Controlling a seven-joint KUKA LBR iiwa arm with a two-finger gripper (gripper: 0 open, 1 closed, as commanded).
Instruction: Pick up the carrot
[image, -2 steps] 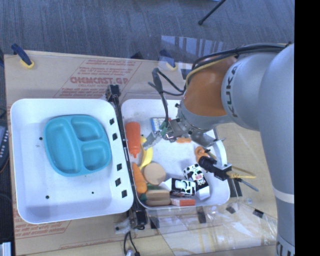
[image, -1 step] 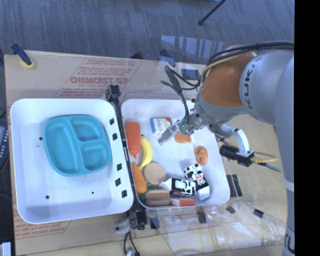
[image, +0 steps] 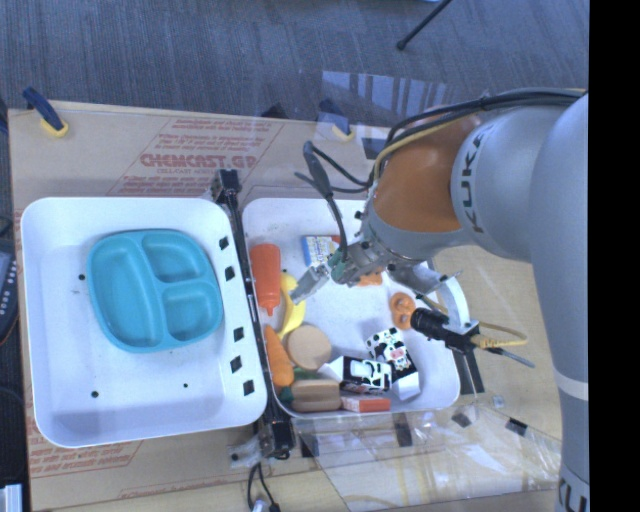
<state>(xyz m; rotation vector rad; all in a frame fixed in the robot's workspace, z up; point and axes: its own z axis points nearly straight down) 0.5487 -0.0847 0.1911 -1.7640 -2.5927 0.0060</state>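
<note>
The carrot (image: 279, 358), a short orange tapered piece, lies against the left wall of the right bin (image: 440, 385), beside a round tan item (image: 308, 346). My gripper (image: 312, 280) hangs over the middle of that bin, up and to the right of the carrot and apart from it, pointing toward a yellow banana (image: 291, 310). The arm's grey and orange wrist (image: 430, 195) covers the bin's upper right part.
A long red-orange cylinder (image: 265, 276) lies along the right bin's left wall above the carrot. A black-and-white cow toy (image: 385, 360), a small orange piece (image: 402, 304), a brown block (image: 316, 393) and a small carton (image: 320, 247) crowd the bin. The left bin (image: 60, 400) holds a blue divided plate (image: 155, 288).
</note>
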